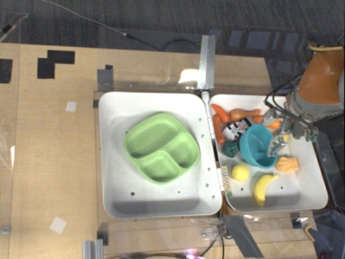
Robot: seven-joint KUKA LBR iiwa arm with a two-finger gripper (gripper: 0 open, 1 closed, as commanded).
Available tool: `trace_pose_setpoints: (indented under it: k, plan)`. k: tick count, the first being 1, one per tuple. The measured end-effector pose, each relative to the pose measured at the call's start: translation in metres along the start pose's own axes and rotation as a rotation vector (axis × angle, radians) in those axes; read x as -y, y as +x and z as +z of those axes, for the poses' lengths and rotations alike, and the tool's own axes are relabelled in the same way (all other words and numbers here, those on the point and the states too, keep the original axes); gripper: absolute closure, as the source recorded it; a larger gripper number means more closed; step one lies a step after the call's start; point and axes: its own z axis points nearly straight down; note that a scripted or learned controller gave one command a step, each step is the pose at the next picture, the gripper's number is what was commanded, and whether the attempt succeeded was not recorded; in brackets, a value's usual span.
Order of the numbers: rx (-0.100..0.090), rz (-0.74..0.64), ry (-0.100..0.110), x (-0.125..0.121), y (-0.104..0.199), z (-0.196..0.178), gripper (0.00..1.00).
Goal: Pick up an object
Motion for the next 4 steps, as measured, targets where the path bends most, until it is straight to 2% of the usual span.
trace_pose_setpoints:
  k: [1,2,3,4]
  plan:
    - [0.033,0.037,0.010,-0.005,0.086,0.007,0.00]
    - [0.050,-0.262,0.019,-0.013,0.112,0.008,0.00]
    - [0.020,-0.271,0.007,-0.044,0.083,0.014,0.00]
    - [-0.032,-0.048,0.004,-0.044,-0.025,0.016,0.00]
